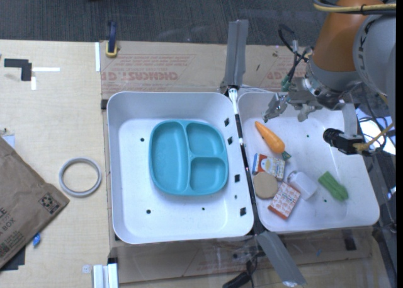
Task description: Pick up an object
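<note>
The right bin (352, 217) holds an orange carrot (269, 137), a small printed packet (269, 166), a tan round disc (265, 186), a red and white carton (285, 200), a clear small cup (304, 184) and a green block (333, 186). My gripper (289, 108) hangs over the far left part of this bin, just above and right of the carrot. Its two fingers (272, 109) stand spread apart with nothing between them.
The left bin (126, 211) holds a teal divided plate (188, 157). A roll of tape (80, 176) and a brown cardboard box (22, 205) lie on the bench at the left. A black cylinder (337, 139) on the arm juts over the right bin.
</note>
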### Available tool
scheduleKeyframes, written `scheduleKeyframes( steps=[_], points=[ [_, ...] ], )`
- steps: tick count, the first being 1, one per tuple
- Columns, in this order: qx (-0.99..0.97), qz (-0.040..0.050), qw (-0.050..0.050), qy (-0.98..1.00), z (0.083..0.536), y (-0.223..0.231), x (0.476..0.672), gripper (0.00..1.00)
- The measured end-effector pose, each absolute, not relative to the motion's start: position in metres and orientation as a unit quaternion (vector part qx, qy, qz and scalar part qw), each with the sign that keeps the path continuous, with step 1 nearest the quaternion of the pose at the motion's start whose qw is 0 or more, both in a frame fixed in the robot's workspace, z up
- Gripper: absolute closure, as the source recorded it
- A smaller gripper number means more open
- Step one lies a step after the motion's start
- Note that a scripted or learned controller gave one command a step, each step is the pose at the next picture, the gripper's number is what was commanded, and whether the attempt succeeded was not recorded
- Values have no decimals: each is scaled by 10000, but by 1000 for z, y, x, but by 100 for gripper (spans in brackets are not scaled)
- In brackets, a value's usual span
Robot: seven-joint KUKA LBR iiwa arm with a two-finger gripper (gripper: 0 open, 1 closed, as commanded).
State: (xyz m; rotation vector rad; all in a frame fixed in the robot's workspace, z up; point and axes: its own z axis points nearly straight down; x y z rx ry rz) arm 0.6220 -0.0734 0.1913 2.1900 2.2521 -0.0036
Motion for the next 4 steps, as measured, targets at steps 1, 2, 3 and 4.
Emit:
scheduleKeyframes(
  steps=[1, 2, 3, 4],
  points=[
    [6546, -1, 8, 7560, 92, -101, 632, 0],
    [6556, -3, 12, 7551, 102, -103, 632, 100],
    [6520, -4, 3, 7583, 198, -41, 625, 100],
    [6516, -14, 3, 7585, 206, -42, 625, 100]
  ],
)
